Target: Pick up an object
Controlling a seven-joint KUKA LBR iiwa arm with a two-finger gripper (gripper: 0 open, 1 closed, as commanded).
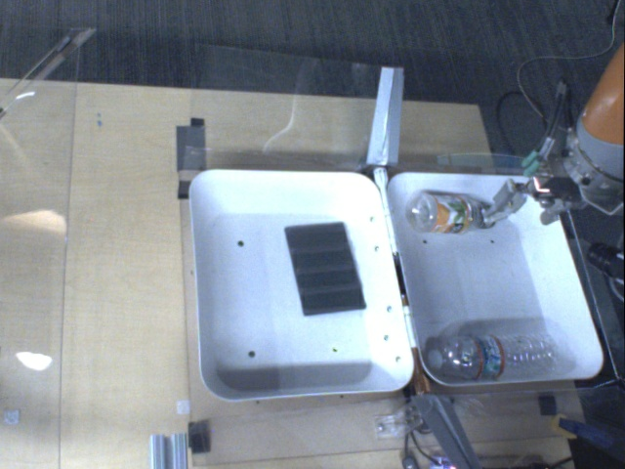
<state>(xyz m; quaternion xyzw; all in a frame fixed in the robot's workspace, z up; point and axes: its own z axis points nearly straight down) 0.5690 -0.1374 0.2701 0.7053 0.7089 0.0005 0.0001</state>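
**End effector at small bottle, right bin far edge**

Camera view: two white bins side by side on worktop (117, 262). Left bin (220, 291) carries flat black ribbed block (325, 268), mid-floor, open room all round. Right bin (576, 301) carries small clear bottle with orange label (441, 213), lying on side near far wall, cap toward divider. End effector (500, 206) low at bottle's right end, touching or just beside; cannot tell finger state, too blurred. Larger clear bottle with blue label (488, 355) lying along near wall, well apart. Far wall close behind small bottle: tight approach there. Mid-floor of right bin free for retreat.
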